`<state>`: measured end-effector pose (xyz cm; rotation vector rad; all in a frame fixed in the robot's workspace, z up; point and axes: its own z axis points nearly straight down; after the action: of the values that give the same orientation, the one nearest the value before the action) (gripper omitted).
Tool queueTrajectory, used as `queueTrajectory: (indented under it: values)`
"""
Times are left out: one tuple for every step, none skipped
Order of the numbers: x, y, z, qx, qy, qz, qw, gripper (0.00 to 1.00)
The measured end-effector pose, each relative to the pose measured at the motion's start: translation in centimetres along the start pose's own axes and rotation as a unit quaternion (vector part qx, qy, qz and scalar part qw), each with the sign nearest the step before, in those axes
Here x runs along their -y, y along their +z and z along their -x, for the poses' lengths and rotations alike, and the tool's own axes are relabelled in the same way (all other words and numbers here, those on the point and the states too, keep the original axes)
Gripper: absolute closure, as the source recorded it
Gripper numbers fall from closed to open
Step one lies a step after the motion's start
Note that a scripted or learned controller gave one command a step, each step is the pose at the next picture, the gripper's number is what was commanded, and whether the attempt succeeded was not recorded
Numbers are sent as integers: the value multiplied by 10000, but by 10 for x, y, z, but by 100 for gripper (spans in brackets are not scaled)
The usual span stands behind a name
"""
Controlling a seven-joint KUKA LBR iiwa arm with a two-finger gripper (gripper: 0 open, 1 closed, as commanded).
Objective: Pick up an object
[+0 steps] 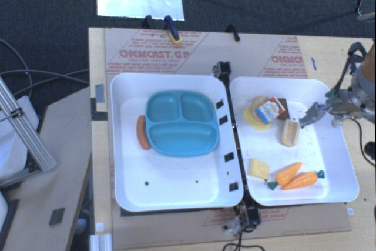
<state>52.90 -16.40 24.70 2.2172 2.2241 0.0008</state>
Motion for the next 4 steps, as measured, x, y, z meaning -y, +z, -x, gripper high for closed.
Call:
queueTrajectory:
  values:
    - [49,162,36,-20,36,-83,10000,0]
    - [-23,162,30,4,-21,25,10000,0]
    - [-21,151,32,4,-8,20,10000,100]
    - [-22,64,-31,-7,-37,45,10000,100]
